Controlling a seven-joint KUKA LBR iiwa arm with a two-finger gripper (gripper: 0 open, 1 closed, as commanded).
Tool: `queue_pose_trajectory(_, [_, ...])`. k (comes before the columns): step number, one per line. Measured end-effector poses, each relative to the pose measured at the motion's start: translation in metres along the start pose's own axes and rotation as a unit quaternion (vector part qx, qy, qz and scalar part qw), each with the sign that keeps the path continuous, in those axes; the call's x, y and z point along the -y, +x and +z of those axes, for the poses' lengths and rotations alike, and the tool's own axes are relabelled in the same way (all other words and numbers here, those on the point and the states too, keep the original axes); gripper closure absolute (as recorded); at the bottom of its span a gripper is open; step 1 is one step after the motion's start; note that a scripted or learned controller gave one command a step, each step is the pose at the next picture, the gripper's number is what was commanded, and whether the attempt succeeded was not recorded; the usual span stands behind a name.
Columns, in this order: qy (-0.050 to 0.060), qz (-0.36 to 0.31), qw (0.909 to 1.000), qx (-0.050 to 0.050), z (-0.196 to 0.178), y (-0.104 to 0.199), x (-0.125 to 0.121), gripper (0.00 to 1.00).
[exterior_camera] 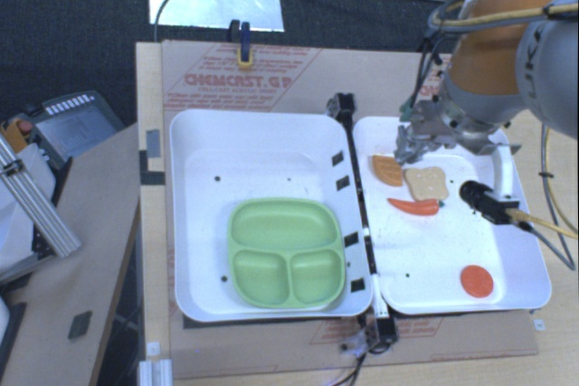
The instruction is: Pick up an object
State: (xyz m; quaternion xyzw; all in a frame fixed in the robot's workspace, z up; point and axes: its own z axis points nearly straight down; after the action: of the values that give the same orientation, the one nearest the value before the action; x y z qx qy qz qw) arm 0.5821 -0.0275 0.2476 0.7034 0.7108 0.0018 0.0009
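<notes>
Bread slice (426, 183) is lying upper centre of the right bin (534, 280); the gripper (412, 149) is hovering just above-left, finger state indiscernible; approach step; next: descending squarely, then closing.

The grey KUKA arm with its orange band (507, 23) enters from the upper right of the frame, its wrist bent downward and leftward. Its two-finger metal gripper (409, 149) points down, right of centre, in the frame's upper half.
</notes>
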Motion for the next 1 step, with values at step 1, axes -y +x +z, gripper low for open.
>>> queue_pose_trajectory(1, [0.000,0.000,1.0000,0.000,0.0035,0.0589,-0.0222,1.00])
